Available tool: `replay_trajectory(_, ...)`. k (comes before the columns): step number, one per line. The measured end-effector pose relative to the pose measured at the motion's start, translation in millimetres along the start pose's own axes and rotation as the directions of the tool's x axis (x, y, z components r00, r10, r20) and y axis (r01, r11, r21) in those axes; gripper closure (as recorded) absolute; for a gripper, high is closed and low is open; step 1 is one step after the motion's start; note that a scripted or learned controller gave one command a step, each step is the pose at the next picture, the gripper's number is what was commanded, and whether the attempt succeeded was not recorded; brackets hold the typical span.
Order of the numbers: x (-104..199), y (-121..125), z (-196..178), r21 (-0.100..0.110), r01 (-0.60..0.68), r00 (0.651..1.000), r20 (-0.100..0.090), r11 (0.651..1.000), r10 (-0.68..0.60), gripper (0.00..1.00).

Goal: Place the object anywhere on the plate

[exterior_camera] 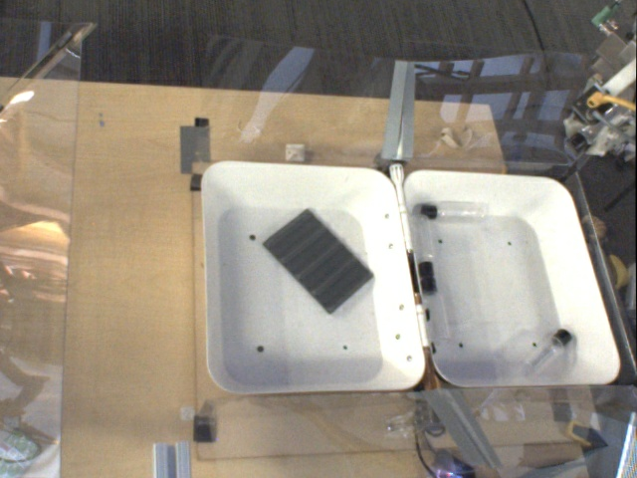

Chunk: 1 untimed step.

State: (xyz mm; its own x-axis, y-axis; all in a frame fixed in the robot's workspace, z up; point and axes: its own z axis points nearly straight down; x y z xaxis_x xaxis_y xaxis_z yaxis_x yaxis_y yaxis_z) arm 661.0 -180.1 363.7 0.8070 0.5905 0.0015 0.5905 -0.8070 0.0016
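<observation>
A dark grey, ribbed, rectangular plate (pixel 318 260) is seen lying flat and turned at a slant near the middle of the left shallow white bin (pixel 224 357). No object rests on it, so the task is judged not yet done.

In the right shallow white bin (pixel 587 267), three small things are found. A clear plastic tube with a black cap (pixel 453 209) lies at about 11 o'clock, near the far wall. A second clear capped tube (pixel 550 349) lies at about 5 o'clock, near the corner. A small black piece (pixel 426 275) sits at 9 o'clock, close beside the wall next to the left bin. Which of these is meant as the object cannot be told.

The grey gripper assembly (pixel 600 125) is seen at about 1 o'clock from the right bin, outside its rim and well apart from everything in it. Whether it is spread or pressed together cannot be told, and nothing is seen held in it.

The tubes are judged light, stiff and smooth, so rolling and slipping are to be expected. A hold across the middle of the body, square to its long axis, is advised. The tube near the corner is likely to be hampered by the walls, so the tube at 11 o'clock is judged the easier one to take.
</observation>
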Motion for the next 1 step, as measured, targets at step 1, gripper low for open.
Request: replay_trajectory(1,-21.9,-3.9,90.9,0.0,0.322,0.947,-0.001,0.947,-0.322,1.0)
